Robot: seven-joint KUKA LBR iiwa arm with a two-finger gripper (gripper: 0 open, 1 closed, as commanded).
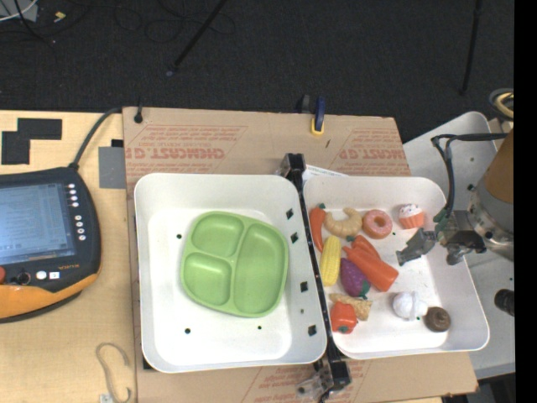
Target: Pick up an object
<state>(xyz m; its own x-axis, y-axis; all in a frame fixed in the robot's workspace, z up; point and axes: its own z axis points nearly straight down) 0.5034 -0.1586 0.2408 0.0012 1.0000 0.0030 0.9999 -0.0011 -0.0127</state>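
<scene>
The right bin (466, 309) holds several toy foods: a yellow corn cob (331, 259), a red pepper (373, 264), a purple eggplant (353, 280), a pink donut (378, 223), a red-and-white piece (410, 216), a white garlic bulb (405, 305) and a brown round piece (436, 318). My gripper (435, 248) hangs over the right side of this bin, just right of the red pepper and above the garlic. Its dark fingers (413, 248) are spread open with nothing between them.
The left bin (159, 326) bears a green divided plate (235, 264). A black divider (306, 259) runs between the bins. A teach pendant (42, 242) lies on the bench at far left. An orange carrot (316, 225) and a red tomato (343, 316) lie beside the divider.
</scene>
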